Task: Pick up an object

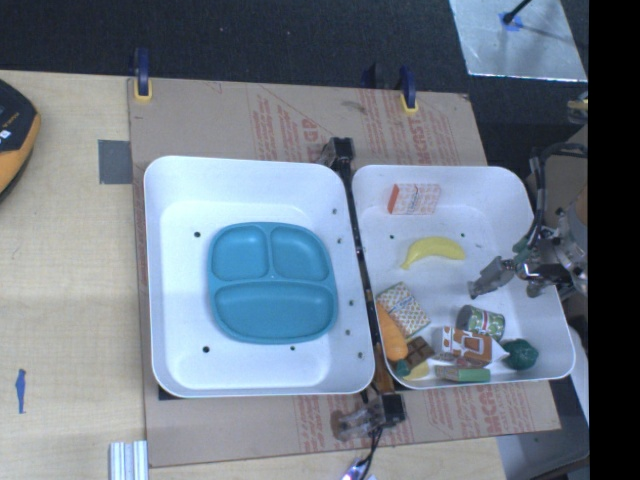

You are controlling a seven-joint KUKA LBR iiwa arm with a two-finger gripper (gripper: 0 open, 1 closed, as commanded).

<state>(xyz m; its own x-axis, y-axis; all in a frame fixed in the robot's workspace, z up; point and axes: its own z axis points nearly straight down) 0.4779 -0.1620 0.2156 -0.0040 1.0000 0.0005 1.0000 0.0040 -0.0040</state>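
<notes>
End effector (497, 276) near labelled can (481, 322), its writing seemingly illegible.

A blue sectioned plastic plate (271, 280) is set in the left shallow white bin (170, 268). In the right shallow white bin (520, 193), a yellow plastic banana (433, 251) lies far of a green tin can (481, 322).
</notes>
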